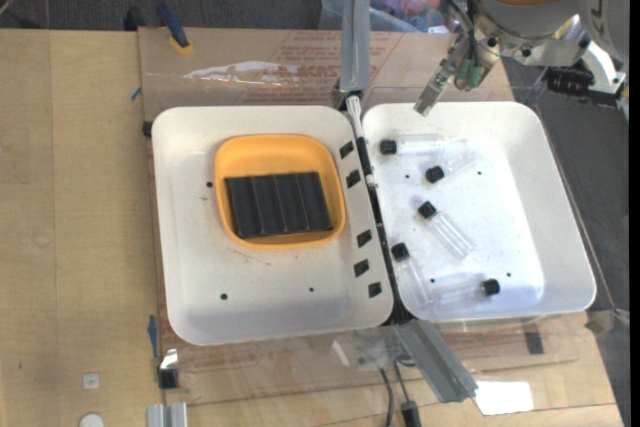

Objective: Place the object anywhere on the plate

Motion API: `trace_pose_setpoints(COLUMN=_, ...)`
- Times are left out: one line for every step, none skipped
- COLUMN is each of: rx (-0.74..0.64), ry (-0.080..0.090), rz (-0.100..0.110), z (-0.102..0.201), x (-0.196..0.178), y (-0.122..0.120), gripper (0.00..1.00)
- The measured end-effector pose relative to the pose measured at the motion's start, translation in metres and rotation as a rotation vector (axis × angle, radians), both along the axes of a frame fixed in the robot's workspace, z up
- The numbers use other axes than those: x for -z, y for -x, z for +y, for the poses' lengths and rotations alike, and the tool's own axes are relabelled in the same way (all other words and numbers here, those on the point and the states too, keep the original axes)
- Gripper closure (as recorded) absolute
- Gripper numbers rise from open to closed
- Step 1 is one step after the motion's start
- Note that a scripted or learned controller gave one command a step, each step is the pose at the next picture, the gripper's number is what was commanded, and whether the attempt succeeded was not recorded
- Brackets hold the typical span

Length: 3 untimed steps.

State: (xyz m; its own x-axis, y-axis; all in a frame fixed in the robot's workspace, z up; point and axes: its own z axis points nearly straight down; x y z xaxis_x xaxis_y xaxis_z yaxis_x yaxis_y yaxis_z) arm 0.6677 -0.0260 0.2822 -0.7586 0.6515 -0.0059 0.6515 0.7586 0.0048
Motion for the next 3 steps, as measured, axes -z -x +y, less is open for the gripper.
trace_pose_setpoints(rx=-0.192, ry=0.002, rz=-0.001, z=-0.044, x=-0.022, y=0.007, gripper=1.0)
trace_pose_setpoints(rx=-0.449, ry=0.005, rz=-0.002, z=-0.118, x=-0.052, y=0.018, gripper=1.0)
trace_pose_setpoints(rx=-0.706, ry=0.003, rz=0.003, z=-0.17, x=-0.023, y=0.019, gripper=1.0)
